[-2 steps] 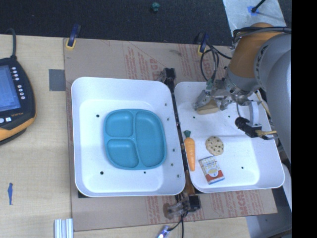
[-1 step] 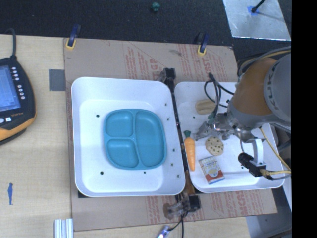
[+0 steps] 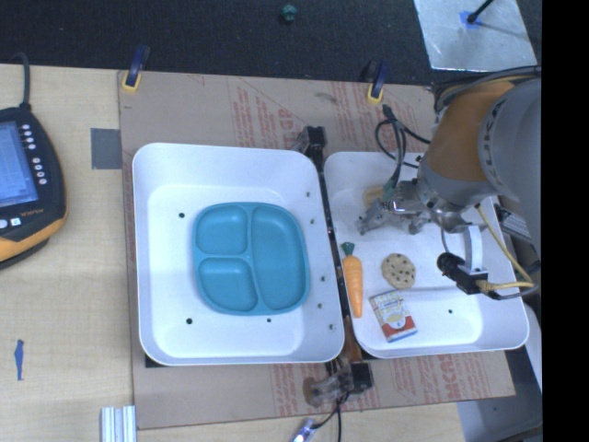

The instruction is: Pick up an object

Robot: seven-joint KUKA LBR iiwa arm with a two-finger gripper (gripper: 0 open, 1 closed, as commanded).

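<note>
The right bin (image 3: pixel 479 334) holds a toy carrot (image 3: pixel 352 285) along its left wall, a round cookie (image 3: pixel 398 270) just right of it, and a small red and white carton (image 3: pixel 393 317) near the front. My gripper (image 3: pixel 377 217) is low in the back half of this bin, above and a little behind the cookie, and apart from the carrot. A small yellowish item (image 3: pixel 375 193) lies partly hidden right behind the gripper. The arm's grey body and orange band cover the bin's back right part.
The left bin (image 3: pixel 161 339) holds a blue divided plate (image 3: pixel 250 257). A teach pendant (image 3: pixel 23 187) lies at the bench's left edge. Clamps (image 3: pixel 136 66) pin the cardboard sheet at the back. Cables (image 3: pixel 497 279) hang from the wrist over the right bin.
</note>
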